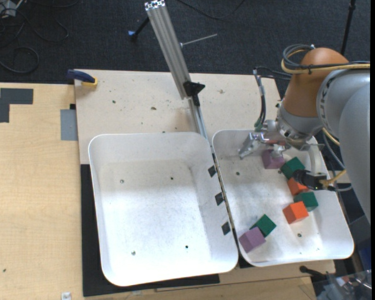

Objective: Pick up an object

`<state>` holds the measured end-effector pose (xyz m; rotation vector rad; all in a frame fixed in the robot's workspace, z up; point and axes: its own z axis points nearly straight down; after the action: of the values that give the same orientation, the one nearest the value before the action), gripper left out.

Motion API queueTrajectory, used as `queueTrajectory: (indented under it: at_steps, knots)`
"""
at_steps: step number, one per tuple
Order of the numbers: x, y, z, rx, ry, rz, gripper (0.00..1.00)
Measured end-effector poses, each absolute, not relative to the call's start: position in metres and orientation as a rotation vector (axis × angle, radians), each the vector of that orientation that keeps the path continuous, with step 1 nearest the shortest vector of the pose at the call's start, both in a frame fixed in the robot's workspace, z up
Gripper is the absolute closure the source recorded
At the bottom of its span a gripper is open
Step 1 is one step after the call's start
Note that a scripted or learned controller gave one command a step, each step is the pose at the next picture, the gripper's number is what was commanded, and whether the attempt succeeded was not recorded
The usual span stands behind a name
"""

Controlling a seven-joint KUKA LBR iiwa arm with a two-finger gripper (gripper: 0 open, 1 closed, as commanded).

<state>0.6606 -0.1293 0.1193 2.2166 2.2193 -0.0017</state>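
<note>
Left bin (pixel 112 161), white and shallow, nearest the lens at its front rim. Right bin (pixel 337 245), touching it along a shared edge; it holds every block. Near its front: purple block (pixel 251 238) touching green block (pixel 265 224). Toward the right wall: orange block (pixel 295 212), a small green block (pixel 309 200) just behind it, a second orange block (pixel 296 186) and a dark green block (pixel 292 167) stacked close. At the back: a mauve block (pixel 272 160), directly under the gripper (pixel 257 144). Gripper low over the bin's rear; whether its fingers are open or shut cannot be told from here. Nothing visibly held. Risk, judged: the mauve block sits tight beside the dark green one, so a descent could land a finger on the neighbour, push both aside, or close on nothing.
</note>
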Motion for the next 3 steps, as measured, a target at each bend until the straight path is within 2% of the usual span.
queueTrajectory:
  at_steps: [1,2,3]
  knots:
    - [0.665,-0.129,0.121,2.208,2.211,0.016,0.0]
    - [0.665,-0.131,0.13,2.207,2.21,0.014,1.0]
    - [0.666,-0.123,0.189,2.217,2.221,0.004,1.0]
